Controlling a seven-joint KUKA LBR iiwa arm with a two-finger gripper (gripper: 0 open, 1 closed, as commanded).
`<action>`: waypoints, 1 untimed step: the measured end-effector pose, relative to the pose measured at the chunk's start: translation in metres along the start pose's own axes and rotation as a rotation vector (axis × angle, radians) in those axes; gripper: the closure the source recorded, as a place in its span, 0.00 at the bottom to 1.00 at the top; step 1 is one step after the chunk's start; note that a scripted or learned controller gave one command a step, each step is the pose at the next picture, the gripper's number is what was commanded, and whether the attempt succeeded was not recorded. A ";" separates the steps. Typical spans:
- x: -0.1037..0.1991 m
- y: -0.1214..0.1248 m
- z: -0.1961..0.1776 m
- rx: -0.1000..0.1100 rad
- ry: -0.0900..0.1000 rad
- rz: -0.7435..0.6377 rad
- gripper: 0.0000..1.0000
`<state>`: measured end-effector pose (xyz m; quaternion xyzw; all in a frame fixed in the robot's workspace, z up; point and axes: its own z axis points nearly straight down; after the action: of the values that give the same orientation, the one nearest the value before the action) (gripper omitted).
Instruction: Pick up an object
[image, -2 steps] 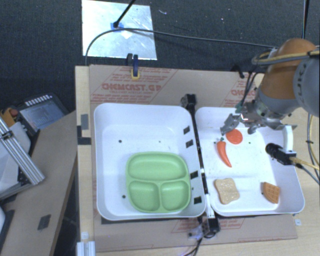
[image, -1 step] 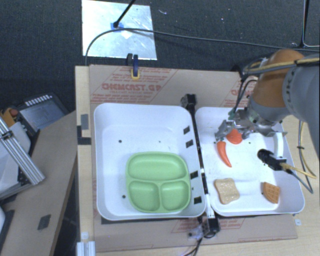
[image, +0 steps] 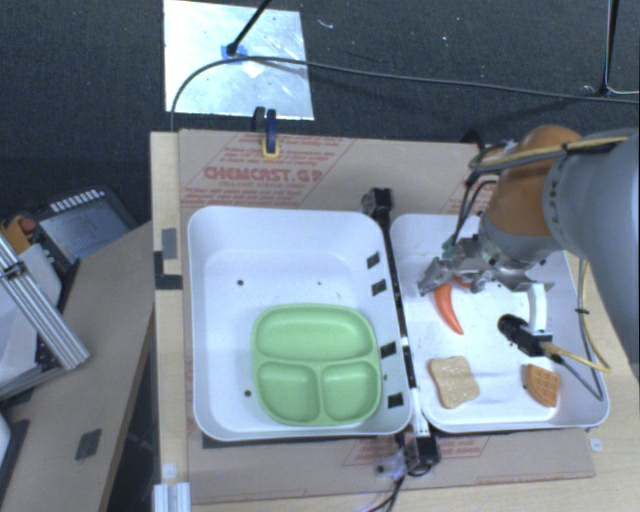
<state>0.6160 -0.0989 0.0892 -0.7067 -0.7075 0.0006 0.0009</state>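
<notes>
**A:** Brown cardboard (image: 260, 460) covers the table (image: 165, 350), with two white bins side by side on it. What lies nearest?

**B:** By the near wall of the right bin (image: 500, 425) there is a tan bread slice (image: 453, 381) and a small waffle-like square (image: 541, 384), set apart from each other. In the left bin (image: 215, 300), a green three-part plate (image: 318, 362) takes up the near half.

**A:** And the thing by the tool?

**B:** An orange carrot-like piece (image: 452, 312) lies flat in the right bin, near the wall between the bins. Its long axis runs near to far at a slight slant. The pointed end faces the near side, toward the bread slice, and the other end reaches up to the tool (image: 455, 274).

**A:** Spread, or pinching it?

**B:** I cannot tell. The grey arm (image: 590, 200) reaches in just beyond it.

**A:** Any writing?

**B:** Red print on the cardboard past the bins reads "CHEMCAST", followed by letters I cannot make out. Farther on, a yellow clamp (image: 268, 140) grips the table's far edge, and a shiny sheet (image: 240, 58) lies on the dark floor.
</notes>
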 end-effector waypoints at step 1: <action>0.000 0.001 -0.013 -0.004 -0.001 -0.001 1.00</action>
<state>0.6171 -0.0992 0.1027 -0.7065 -0.7077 -0.0006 -0.0009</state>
